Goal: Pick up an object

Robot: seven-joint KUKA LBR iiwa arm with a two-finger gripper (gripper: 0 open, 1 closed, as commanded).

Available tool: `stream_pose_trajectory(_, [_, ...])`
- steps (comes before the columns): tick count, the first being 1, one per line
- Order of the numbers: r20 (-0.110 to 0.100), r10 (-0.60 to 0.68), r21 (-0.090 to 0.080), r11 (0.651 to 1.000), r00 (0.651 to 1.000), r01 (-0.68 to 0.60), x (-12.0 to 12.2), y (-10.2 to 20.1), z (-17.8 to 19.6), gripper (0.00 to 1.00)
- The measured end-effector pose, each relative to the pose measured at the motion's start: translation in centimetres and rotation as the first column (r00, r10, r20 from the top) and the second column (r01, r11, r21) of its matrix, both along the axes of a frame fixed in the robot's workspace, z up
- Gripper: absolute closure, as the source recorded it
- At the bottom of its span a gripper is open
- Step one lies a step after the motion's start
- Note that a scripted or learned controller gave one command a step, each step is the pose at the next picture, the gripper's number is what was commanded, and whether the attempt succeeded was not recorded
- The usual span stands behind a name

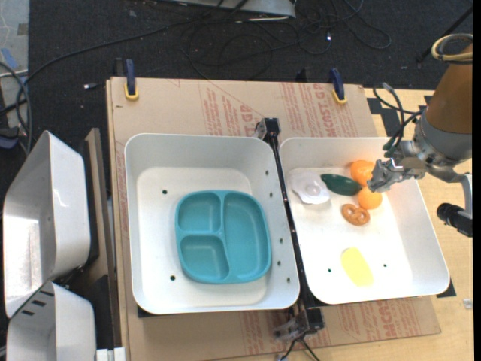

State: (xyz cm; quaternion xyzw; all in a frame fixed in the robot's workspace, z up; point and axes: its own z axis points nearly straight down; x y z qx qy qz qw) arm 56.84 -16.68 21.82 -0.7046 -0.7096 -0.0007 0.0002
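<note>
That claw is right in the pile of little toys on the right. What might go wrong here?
The gripper sits among crowded items: two orange balls, a dark green piece and a pretzel-like ring. It may nudge a ball so it rolls off, or catch two things at once. The balls are round, so one could slip free.

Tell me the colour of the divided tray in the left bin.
The divided tray is teal blue, shown plainly in the camera view.

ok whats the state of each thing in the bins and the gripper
teal tray: flat in left bin, upright
green piece: lying in right bin
two orange balls: by the gripper
pretzel: lying flat
yellow piece: lying flat, apart
white piece: lying flat
</note>
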Motion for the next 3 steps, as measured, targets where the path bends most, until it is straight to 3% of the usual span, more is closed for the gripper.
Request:
stream_pose_trajectory(1, [-0.001, 0.001, 0.001, 1.000, 1.000, -0.001, -0.8, 5.1, 1.1, 1.00])
stream_pose_trajectory(3, [-0.003, 0.000, 0.000, 1.000, 1.000, 0.000, -2.1, 14.2, -0.1, 1.00])
